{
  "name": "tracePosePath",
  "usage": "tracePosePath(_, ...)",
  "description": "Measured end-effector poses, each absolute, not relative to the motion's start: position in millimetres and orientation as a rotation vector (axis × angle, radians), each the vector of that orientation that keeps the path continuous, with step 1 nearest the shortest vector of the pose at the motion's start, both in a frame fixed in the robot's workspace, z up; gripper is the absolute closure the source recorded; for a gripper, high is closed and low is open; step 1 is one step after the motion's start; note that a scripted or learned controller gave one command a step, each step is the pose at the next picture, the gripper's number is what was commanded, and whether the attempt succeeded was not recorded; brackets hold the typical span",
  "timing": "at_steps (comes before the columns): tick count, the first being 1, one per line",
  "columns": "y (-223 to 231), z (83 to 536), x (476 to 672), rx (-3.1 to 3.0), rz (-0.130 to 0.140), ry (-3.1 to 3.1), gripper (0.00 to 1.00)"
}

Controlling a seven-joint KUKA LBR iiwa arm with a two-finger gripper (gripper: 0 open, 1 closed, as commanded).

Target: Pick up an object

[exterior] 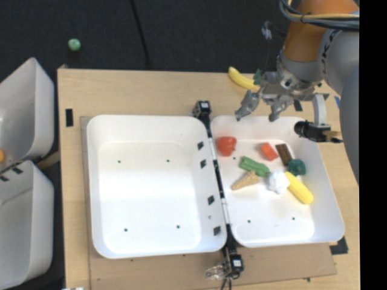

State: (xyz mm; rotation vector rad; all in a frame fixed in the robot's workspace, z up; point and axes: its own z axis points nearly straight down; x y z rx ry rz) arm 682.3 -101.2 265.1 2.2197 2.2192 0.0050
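Note:
My gripper [260, 109] hangs above the far edge of the right bin [284, 234], fingers spread apart with nothing between them. Below it in that bin lie a red piece [226, 145], an orange piece [269, 151], a brown bar [283, 154], a dark green lump [297, 167], a green piece [254, 165], a tan cone [244, 180], a white piece [278, 182] and a yellow corn-like piece [299, 188]. The red piece is nearest, a little down and left of the fingers.
The left bin [145, 246] sits beside the right one. A yellow banana [242, 79] lies on the bench behind the bins, next to the gripper. A small green ball [74, 43] rests on the dark floor at far left. White containers [24, 107] stand at the left edge.

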Motion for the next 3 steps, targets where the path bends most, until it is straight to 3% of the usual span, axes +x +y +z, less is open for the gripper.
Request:
tracePosePath(1, -112.2, 122.3, 693.1, 2.209, 0.015, 2.212, 0.00)
tracePosePath(2, -142.0, 113.3, 649.9, 2.203, 0.028, 2.204, 0.00)
tracePosePath(3, -143.6, 128.1, 654.1, 2.196, 0.033, 2.197, 1.00)
